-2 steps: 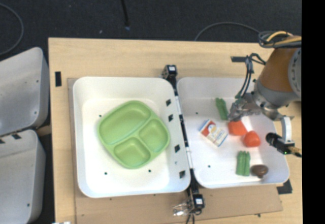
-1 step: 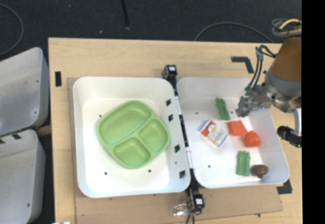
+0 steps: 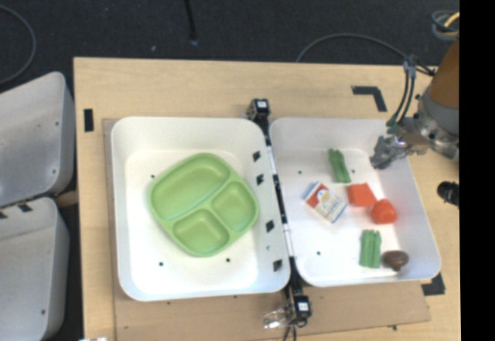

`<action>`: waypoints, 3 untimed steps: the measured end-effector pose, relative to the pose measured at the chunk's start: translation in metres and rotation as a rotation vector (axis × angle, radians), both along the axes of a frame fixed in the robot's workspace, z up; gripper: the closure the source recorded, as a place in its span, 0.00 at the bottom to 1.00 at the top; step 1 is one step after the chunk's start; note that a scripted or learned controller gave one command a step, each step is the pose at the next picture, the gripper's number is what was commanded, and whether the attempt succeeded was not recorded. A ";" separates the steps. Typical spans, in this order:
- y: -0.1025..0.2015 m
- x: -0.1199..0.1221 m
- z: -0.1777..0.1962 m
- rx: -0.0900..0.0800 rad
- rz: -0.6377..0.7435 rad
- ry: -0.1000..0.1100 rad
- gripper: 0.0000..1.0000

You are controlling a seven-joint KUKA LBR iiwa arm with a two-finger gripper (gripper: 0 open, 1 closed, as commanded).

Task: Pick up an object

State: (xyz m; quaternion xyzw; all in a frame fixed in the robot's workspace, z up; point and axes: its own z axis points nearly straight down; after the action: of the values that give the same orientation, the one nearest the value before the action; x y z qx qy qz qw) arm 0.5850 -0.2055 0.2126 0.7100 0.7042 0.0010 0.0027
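Camera view, tool: the tool [image 3: 384,152] hung at the right of the frame, over the upper right corner of the right bin [image 3: 309,270]; whether it was wide or narrow could not be told, and nothing showed in it.
Camera view, arm: the arm [image 3: 442,92] came in from the right edge, its orange band just above the wrist.
Camera view, right bin: a small dark green piece [image 3: 338,165] lay nearest the tool, to its left. Below it sat a printed box [image 3: 324,202], an orange block [image 3: 360,194] and a red-orange round piece [image 3: 384,212], close together. A second green piece [image 3: 370,248] and a brown round thing [image 3: 395,260] lay near the lower right corner.
Camera view, left bin: a green divided plate [image 3: 203,204] lay in the left bin [image 3: 139,285], left of centre frame.
Camera view, worktop: the worktop [image 3: 178,84] carried both bins side by side.
Step in hand: judged as the approach, no object yet taken.
Doing it well: the small dark green piece looked the best pick, close by and apart from its neighbours; the tool should come straight down and span its narrow side.
Risk: the clustered three could be nudged together by a stray descent.
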 end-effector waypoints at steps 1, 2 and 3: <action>-0.002 0.001 0.034 0.000 0.007 0.000 1.00; 0.041 0.009 0.029 0.002 0.013 0.005 1.00; 0.097 0.020 0.038 0.002 0.015 0.002 1.00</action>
State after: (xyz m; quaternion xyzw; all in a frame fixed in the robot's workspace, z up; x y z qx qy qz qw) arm 0.6052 -0.1088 0.2509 0.7045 0.7097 0.0012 0.0010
